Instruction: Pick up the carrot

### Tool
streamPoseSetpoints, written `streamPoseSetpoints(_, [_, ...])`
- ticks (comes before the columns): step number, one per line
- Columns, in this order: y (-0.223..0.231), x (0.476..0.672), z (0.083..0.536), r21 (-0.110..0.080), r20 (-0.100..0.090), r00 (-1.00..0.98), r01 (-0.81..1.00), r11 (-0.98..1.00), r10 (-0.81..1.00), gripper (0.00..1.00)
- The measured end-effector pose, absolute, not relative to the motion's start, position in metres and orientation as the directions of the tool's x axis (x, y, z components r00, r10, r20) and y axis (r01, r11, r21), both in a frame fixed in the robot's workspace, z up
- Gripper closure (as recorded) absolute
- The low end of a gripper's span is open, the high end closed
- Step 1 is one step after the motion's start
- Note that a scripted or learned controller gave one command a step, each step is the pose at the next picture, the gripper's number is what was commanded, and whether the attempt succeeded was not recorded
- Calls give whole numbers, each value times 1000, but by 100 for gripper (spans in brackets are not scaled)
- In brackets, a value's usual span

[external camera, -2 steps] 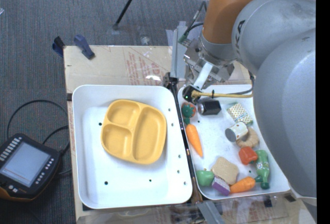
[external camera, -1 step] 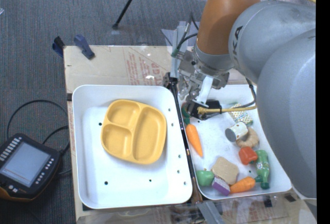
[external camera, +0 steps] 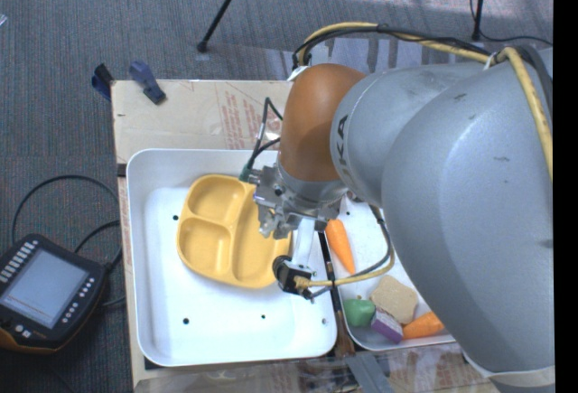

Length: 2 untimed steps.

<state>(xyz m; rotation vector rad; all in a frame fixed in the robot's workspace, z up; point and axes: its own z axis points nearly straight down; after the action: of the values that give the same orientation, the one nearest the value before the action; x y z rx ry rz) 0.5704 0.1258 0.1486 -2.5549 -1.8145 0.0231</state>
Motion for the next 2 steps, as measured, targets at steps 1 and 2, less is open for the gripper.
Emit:
streamPoseSetpoints(1, [124,493,93,10,7,368,930,-368,930,100])
streamPoseSetpoints(2, [193,478,93,3,8,677,736,-677,736,100])
